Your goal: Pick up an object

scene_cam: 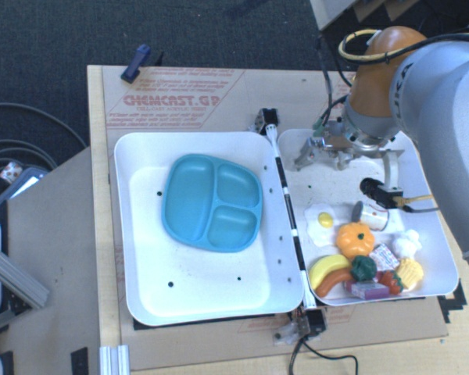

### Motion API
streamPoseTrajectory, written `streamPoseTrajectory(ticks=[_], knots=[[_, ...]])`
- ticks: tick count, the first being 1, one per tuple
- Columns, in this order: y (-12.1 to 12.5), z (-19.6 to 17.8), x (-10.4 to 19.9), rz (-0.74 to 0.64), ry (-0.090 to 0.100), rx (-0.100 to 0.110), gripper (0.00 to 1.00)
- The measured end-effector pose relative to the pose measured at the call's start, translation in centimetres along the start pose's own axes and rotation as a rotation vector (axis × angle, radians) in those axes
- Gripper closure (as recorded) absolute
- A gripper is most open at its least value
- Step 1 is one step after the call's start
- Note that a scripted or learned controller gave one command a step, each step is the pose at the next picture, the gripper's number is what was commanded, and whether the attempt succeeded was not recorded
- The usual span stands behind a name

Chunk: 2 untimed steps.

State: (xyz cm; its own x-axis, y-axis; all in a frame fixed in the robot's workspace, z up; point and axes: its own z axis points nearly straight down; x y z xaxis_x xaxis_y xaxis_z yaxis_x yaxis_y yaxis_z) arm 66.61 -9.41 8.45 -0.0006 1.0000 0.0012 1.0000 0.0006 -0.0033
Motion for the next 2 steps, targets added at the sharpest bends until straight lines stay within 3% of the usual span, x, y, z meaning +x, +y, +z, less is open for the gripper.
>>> streamPoseTrajectory(ticks=[2], knots=[[0.03, -0.04, -0.80, 0.001, -0.002, -0.003, 0.00]])
